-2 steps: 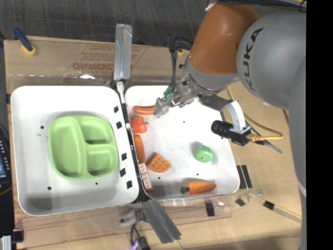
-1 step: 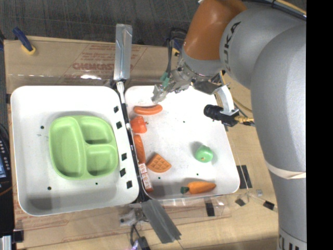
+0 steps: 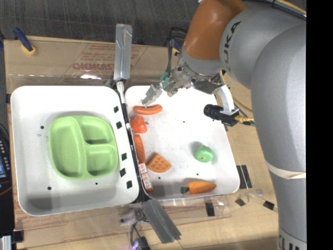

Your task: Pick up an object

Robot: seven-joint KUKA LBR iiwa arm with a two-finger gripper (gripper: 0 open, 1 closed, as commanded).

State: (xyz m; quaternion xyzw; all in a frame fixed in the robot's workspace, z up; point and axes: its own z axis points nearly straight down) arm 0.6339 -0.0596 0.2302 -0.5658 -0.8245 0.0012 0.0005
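My gripper point(image 3: 160, 91) hangs over the back left corner of the right bin point(image 3: 182, 119), its jaws open and holding nothing. Just below its fingertips lies an orange sausage point(image 3: 148, 109). Against the bin's left wall sit a small orange-red piece point(image 3: 138, 124) and a long orange piece point(image 3: 140, 148). Further forward lie a waffle point(image 3: 158, 163), a green apple point(image 3: 204, 153) and a carrot point(image 3: 201, 187).
The left bin point(image 3: 31, 113) holds a green divided plate point(image 3: 83, 146). A divider with black clips point(image 3: 125, 134) runs between the bins. The arm's grey body and orange band point(image 3: 208, 30) cover the right bin's back right side, beside a black fitting point(image 3: 216, 112).
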